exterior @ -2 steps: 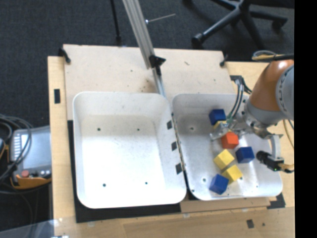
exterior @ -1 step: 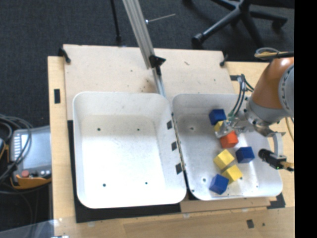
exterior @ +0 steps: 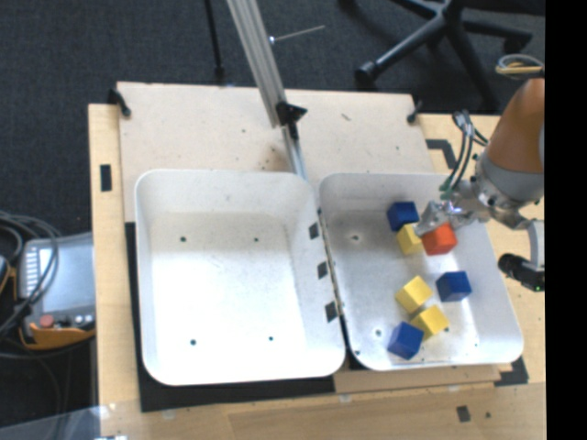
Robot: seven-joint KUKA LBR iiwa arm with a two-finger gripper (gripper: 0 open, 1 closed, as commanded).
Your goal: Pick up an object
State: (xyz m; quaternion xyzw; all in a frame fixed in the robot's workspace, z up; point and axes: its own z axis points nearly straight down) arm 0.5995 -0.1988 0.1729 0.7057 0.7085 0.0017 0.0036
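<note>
Claw [exterior: 434, 225]: low in the right shallow white plastic bin [exterior: 486, 337]; finger state cannot be told.
Beside claw: small orange cube [exterior: 441, 239], touching a small yellow cube [exterior: 409, 239]; small blue cube [exterior: 402, 214] near.
Nearer bin front: blue and yellow cubes.

Seven small blocks in the right bin [exterior: 495, 337]: three blue, three yellow, one orange.

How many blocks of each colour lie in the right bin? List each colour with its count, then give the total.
Blue blocks: 3
Yellow blocks: 3
Orange block: 1
Total: 7, all in the right bin
</note>
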